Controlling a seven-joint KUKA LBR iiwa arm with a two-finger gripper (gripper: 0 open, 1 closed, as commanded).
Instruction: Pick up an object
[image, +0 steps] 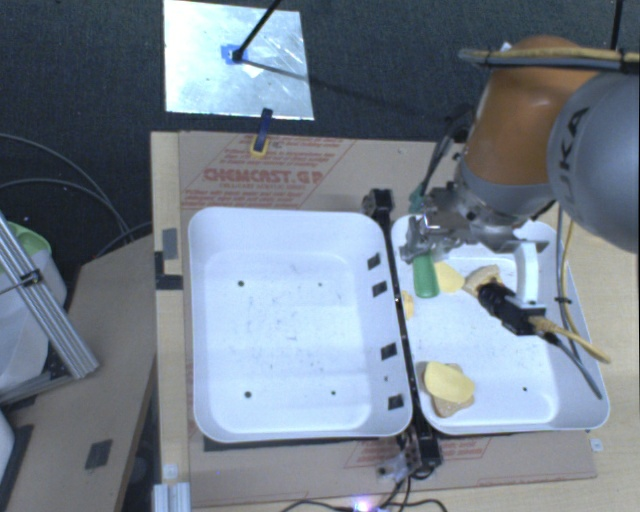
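From above the bench, the grey arm (590, 150) with its orange band comes in from the right and hangs over the far inner corner of the right bin (510, 385). The tool (424, 240) is low there, near the wall that this bin shares with the left bin (290, 330). Whether the tool is apart, together or clamped on anything cannot be told, since the wrist hides it. A green cylinder (427, 278) stands or leans just under the tool, close to the shared wall in the far half of the right bin, and whether the two touch is unclear. Just beside the cylinder, toward the bin's middle, lies a small yellow piece (451, 279), and next to that a tan piece (484, 276). A larger yellow and tan lump (447, 386) lies well apart from them, near the front edge of the same bin. Both bins rest on a cardboard sheet (280, 172) with red lettering, and a shiny metal plate (215, 70) lies beyond its far edge
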